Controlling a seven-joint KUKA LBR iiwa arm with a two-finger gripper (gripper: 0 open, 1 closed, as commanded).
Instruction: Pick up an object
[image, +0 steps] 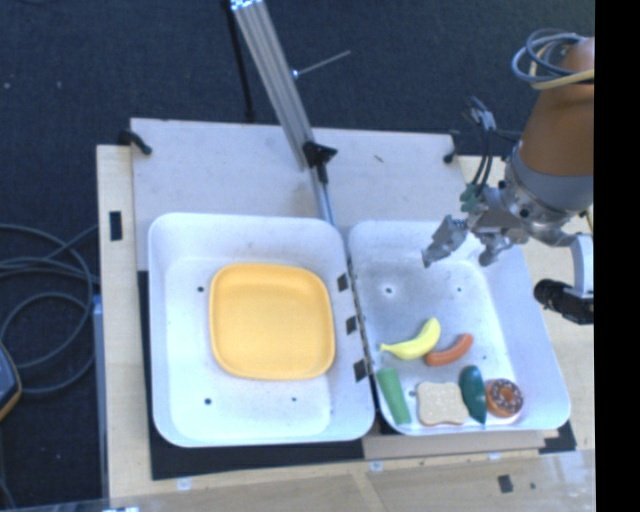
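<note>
My gripper (466, 252) hangs open above the far part of the right bin (400, 260), with nothing between its two fingers. Well nearer the front of that bin lie a yellow banana (413, 342), an orange-red sausage (449, 350), a green cucumber-like piece (393, 396), a slice of toast (440, 403), a dark green pepper (472, 391) and a sprinkled donut (503, 398). The gripper is apart from all of them, above bare bin floor.
The left bin (180, 300) holds a square yellow plate (271, 321). A metal pole (280, 85) slants up from the divider between the bins. Cables (40, 300) lie on the dark floor at the left.
</note>
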